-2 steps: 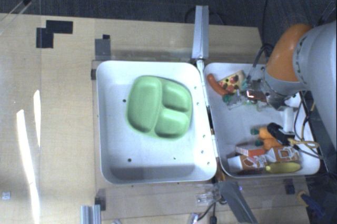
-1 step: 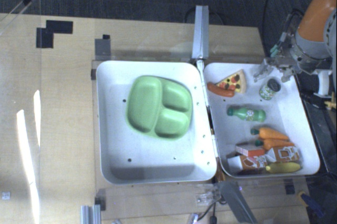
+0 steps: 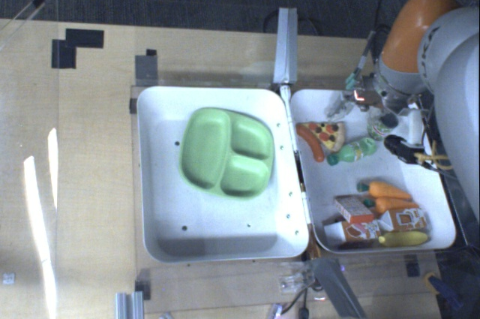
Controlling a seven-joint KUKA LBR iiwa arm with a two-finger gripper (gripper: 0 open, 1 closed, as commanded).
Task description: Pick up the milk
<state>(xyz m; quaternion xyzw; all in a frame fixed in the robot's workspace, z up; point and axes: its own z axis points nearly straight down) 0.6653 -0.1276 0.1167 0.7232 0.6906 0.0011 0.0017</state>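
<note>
The milk looks like the orange-and-white carton [image 3: 405, 220] lying on its side in the front right corner of the right bin [image 3: 447, 206]. A red-brown box [image 3: 355, 208] lies just left of it and a yellow banana [image 3: 403, 238] runs along its front. My gripper [image 3: 357, 104] hangs over the far end of the same bin, above a pizza slice [image 3: 328, 133] and a green bottle [image 3: 355, 151]. It is well apart from the carton, and nothing shows in its grasp.
A red sausage [image 3: 310, 142] lies by the pizza slice, and two carrots [image 3: 390, 194] rest behind the carton. The left bin [image 3: 154, 182] holds a green divided plate [image 3: 226, 151]. A metal post [image 3: 286, 47] stands between the bins at the back. Black cables [image 3: 420, 152] trail from the wrist.
</note>
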